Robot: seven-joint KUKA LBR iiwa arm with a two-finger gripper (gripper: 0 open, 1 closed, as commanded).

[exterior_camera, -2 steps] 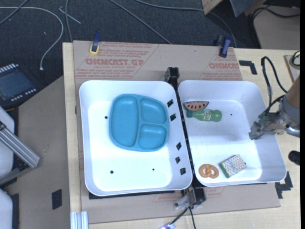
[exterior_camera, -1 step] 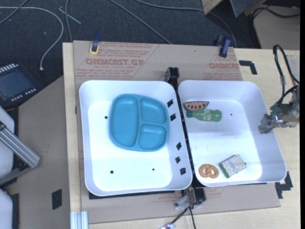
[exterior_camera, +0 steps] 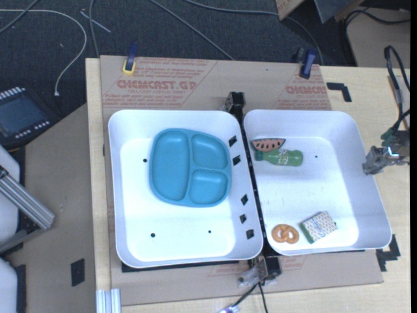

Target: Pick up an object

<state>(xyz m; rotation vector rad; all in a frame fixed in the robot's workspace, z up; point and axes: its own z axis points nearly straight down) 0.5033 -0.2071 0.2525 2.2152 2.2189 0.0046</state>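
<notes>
- Camera view: the left bin (exterior_camera: 124,194) holds a blue divided plate (exterior_camera: 190,167), lying flat toward its far side.
- The right bin (exterior_camera: 365,194) holds the likely pickings: a watermelon slice (exterior_camera: 268,144) touching a green bottle (exterior_camera: 285,157) near the far-left corner, and a pretzel (exterior_camera: 285,233) just beside a patterned sponge (exterior_camera: 318,226) near the front wall.
- The gripper (exterior_camera: 381,156) sits at the right bin's right rim, apart from everything; whether its jaws are open, I cannot tell.
- The right bin's middle lies bare, giving room to descend; the pretzel and sponge crowd the near wall.
</notes>
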